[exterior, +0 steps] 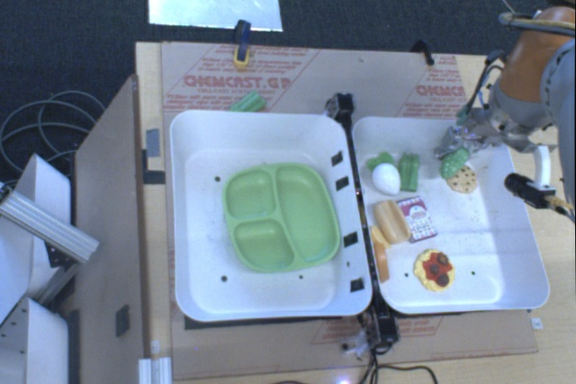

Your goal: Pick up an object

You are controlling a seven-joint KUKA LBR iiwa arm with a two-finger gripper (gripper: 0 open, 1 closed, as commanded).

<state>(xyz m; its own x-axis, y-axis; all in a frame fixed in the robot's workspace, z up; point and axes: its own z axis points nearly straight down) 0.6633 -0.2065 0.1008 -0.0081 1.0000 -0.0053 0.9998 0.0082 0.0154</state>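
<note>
Arm (531, 85): reaching in from the right, its orange band sitting above the wrist, over the upper right corner of the right bin.
Hand (456, 148): hanging low over the upper part of the right bin (522, 283), right above the green item; whether its tips are apart or together, I cannot tell.
Green item (455, 165): lying directly under the hand, touching the cracker; whether it is being gripped is unclear.
Cracker (463, 182): resting just below the green item, in the right bin.
Egg (386, 178): sitting left of the hand, in the right bin near its left wall.
Green pieces (409, 171): lying beside the egg, one above it and one to its right.
Bread (391, 221): lying below the egg.
Red carton (416, 218): touching the bread on its right.
Pizza (435, 269): resting below the carton, toward the right bin's front.
Left bin (198, 148): sitting just beside the right bin on the tabletop (108, 220).
Green tray (281, 217): lying in the middle of the left bin, three compartments showing.
</note>
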